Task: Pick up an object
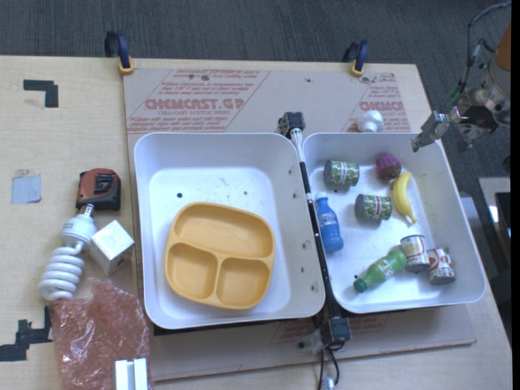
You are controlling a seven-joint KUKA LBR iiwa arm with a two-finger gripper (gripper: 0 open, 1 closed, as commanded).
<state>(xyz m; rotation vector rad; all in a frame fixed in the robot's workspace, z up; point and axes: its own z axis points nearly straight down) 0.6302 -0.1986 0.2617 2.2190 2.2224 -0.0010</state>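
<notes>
1. At the right edge of the frame, level with the top rim of the right bin (463, 210), the gripper (431, 132) hangs outside the bin wall; whether its fingers are spread or pressed together cannot be told, since it is small and partly lost against the dark floor.
2. Nothing is seen in its grasp, so the step in hand reads as the approach, with the choice of target still to make.
3. Candidates all lie in the right bin: two green cans (341, 172) and (373, 208) in its upper half, a purple ball (388, 166) and a banana (402, 197) toward the upper right, a blue bottle (329, 223) along the left wall, a green bottle (380, 270) lying tilted at lower centre, and two red-and-white cans (414, 250) and (441, 266) touching each other at lower right.
4. The banana and purple ball are nearest the gripper, yet they sit just beside each other, so a descent there risks catching both.
5. The lower green can stands apart from its neighbours and looks the cleaner pick.
6. The blue bottle hugs the wall, leaving little room for a finger.
7. The left bin (150, 218) holds a yellow divided tray (219, 254), likely too wide and flat to grip.
</notes>
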